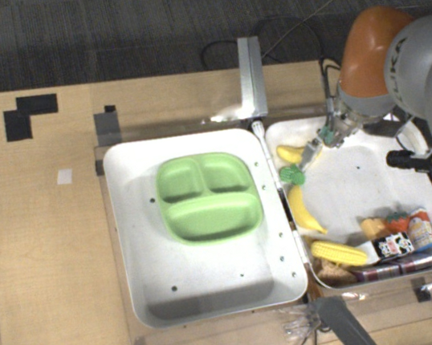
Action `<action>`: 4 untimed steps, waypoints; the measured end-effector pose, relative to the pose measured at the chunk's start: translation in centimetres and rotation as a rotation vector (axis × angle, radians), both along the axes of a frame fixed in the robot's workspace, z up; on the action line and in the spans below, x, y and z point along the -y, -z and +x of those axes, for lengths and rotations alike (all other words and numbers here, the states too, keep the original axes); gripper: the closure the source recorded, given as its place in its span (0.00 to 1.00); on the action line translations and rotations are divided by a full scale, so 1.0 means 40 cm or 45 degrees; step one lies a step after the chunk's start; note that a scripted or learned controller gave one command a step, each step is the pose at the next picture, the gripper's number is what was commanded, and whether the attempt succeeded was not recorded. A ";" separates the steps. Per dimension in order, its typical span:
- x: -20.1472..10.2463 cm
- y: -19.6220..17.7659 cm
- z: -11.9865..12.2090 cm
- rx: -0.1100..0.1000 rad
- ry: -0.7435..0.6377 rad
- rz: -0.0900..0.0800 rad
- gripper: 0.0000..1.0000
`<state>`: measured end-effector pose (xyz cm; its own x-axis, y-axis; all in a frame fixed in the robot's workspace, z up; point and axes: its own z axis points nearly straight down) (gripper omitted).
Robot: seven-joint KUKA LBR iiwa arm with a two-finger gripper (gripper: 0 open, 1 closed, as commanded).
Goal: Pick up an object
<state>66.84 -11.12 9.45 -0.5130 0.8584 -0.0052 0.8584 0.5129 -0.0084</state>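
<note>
Upper centre-right of frame, near right bin [364, 185] back-left corner: gripper [326, 139] lowered beside banana [290, 152] and green toy [291, 176], seemingly positioned for pick; finger spread cannot be told, nothing seen held.

Two shallow white bins sat side by side on the tabletop [43, 260]: a left bin [150, 292] and a right bin [362, 173]. The left bin held one green divided plate [206, 196]. The right bin held two bananas, one [303, 209] along its left wall and another [292, 152] near the top corner, one corn cob [338, 252], one small green item [291, 176], and a cluster of small packages [398, 243] too jumbled to count.
</note>
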 end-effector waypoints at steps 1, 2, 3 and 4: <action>-0.010 -0.032 0.013 0.027 -0.010 0.002 1.00; -0.024 -0.026 0.006 0.005 -0.017 0.014 0.00; -0.045 0.012 -0.111 0.022 0.069 0.012 0.00; -0.050 -0.022 -0.104 0.034 0.067 0.016 1.00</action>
